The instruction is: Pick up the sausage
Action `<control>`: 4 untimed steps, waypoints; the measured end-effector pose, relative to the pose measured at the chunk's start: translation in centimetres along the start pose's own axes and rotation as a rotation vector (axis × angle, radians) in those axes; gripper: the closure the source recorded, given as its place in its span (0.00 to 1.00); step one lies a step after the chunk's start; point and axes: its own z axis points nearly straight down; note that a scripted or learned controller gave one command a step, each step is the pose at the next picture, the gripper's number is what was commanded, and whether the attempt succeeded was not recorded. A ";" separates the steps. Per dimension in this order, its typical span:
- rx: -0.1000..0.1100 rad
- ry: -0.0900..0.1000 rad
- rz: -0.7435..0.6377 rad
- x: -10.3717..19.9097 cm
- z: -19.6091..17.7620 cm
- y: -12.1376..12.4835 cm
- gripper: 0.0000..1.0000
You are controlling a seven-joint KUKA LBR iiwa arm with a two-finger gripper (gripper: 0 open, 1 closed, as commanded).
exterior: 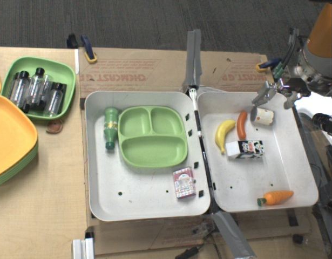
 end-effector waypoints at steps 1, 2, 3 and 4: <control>-0.001 0.000 0.092 -9.5 1.0 -9.5 0.00; -0.002 0.002 -0.337 -9.6 16.9 -10.4 0.00; -0.003 0.001 -0.333 -9.6 16.1 -10.4 1.00; -0.002 0.000 -0.005 -9.9 19.8 -2.3 1.00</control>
